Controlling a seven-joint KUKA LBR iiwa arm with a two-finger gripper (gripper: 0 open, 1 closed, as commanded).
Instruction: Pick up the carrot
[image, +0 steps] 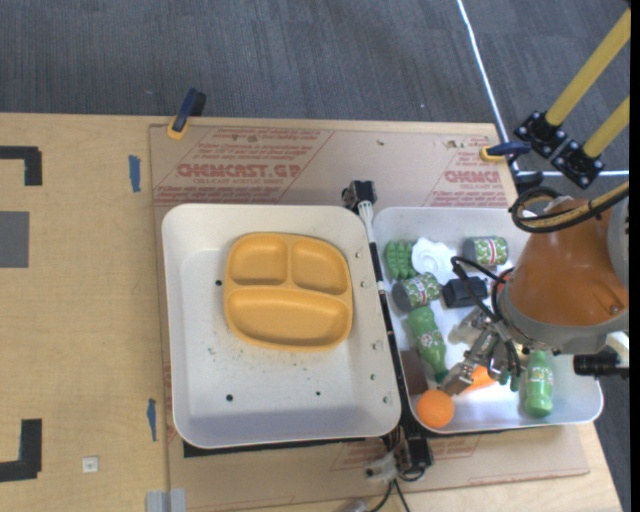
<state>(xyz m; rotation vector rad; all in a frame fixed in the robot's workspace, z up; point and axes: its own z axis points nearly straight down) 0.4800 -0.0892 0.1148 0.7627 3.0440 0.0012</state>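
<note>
The gripper (478, 372) is down in the right bin (590, 408), and I can't tell how its fingers stand. The carrot (483, 378) peeks out right at its tip, a small bright orange bit. An orange ball (435, 408) sits just beside, green bottles (430, 340) around.

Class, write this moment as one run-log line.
gripper: low in right bin | carrot: at fingertips, grasp unclear | yellow tray: left bin

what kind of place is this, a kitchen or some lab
Most likely a robotics lab, not a kitchen: a KUKA arm reaches over two white bins on a cardboard-covered bench, among toy foods and an orange divided plate.
</note>
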